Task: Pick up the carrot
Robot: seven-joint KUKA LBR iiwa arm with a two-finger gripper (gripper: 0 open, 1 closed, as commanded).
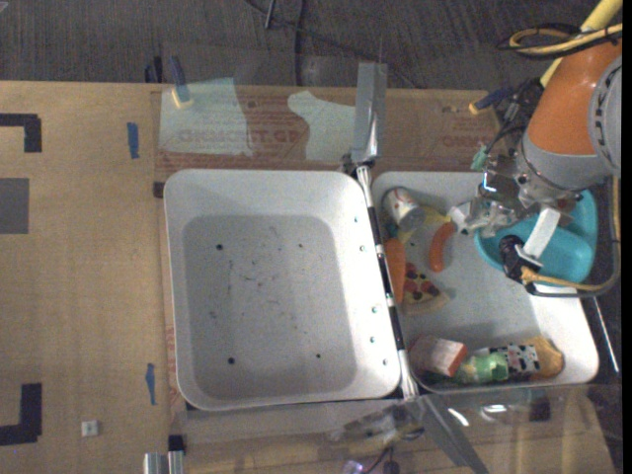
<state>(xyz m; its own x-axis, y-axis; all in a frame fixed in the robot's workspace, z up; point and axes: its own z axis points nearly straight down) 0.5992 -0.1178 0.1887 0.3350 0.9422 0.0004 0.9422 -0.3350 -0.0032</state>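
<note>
the carrot [395,268] lies in the right bin [494,309], tight against its left wall, a slim orange piece running up and down in the middle of the frame. just right of it, touching or nearly so, sits a pizza slice [423,290]. above the carrot a small can [400,205] lies tilted near the bin's upper left corner, and a sausage [441,247] lies upright beside it, to the right. along the bin's lower edge rests a row of things: a red-and-white tub [441,355], a green bottle [491,364] and a tan piece [546,356], all close together. a teal bowl [573,240] sits at the bin's right side, partly covered by the arm.

the arm [578,117] enters from the upper right of the frame. its fingers [472,215] hang over the upper part of the right bin, just right of the sausage and well apart from the carrot. whether they are spread or closed cannot be told; nothing is visible between them.

the left bin [267,191] fills the middle of the frame, speckled with dark marks. both bins sit on the table [79,294], which carries blue tape [132,139] bits.
</note>
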